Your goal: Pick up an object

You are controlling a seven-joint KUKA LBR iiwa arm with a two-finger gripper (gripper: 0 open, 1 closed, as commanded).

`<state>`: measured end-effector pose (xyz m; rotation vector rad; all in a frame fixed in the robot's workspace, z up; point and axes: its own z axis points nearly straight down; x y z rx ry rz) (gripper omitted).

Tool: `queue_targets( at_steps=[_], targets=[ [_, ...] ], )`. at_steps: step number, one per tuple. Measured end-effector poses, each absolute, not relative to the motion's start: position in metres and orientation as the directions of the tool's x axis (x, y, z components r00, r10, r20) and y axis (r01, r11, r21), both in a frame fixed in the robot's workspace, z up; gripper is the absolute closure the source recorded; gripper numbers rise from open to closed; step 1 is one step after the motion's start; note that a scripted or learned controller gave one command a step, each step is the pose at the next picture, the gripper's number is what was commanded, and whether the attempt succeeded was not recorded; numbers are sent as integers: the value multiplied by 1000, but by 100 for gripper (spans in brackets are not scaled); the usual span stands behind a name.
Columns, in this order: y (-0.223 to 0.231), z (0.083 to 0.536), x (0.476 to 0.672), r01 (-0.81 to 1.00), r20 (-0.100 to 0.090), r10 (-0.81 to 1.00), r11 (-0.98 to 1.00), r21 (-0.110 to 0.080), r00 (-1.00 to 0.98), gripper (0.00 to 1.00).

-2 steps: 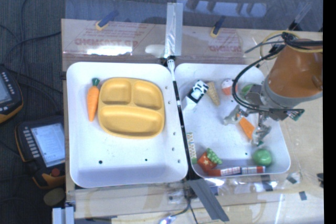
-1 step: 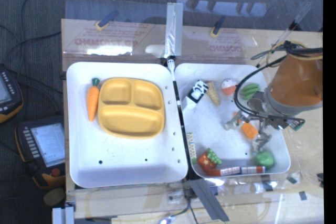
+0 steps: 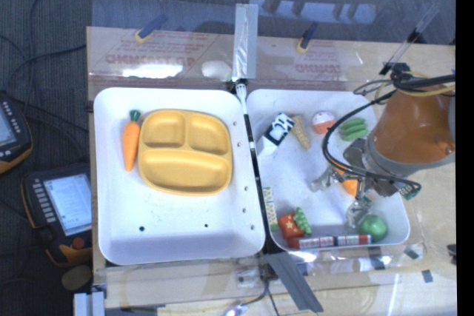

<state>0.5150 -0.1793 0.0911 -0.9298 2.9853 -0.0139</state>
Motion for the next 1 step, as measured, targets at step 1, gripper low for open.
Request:
queue_targets(
  at_steps=[1],
  targets=[
    [-187,90,527,-570,-5,-570,821,-5,-821,0]
  ],
)
